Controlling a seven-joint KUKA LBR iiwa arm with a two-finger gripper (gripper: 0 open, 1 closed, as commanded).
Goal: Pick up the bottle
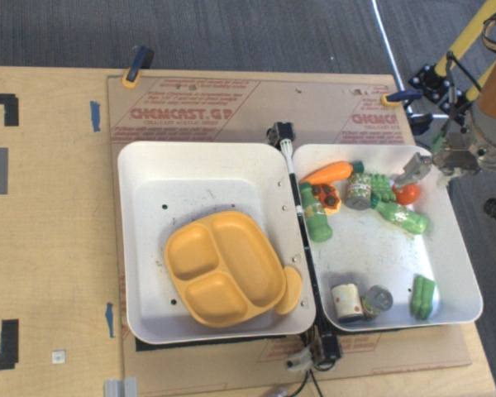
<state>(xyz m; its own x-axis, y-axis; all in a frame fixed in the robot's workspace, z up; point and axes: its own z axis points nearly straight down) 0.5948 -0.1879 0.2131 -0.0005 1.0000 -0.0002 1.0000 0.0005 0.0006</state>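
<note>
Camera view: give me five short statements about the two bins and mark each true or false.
1. The yellow divided tray lies in the left bin. True.
2. The carrot lies in the left bin. False: it lies in the right bin, near its far edge.
3. The gripper hangs over the far right part of the right bin. True.
4. The green bottle lies on its side in the right bin. True.
5. The small white can sits on the yellow divided tray. False: it sits in the right bin, near its front edge.
</note>
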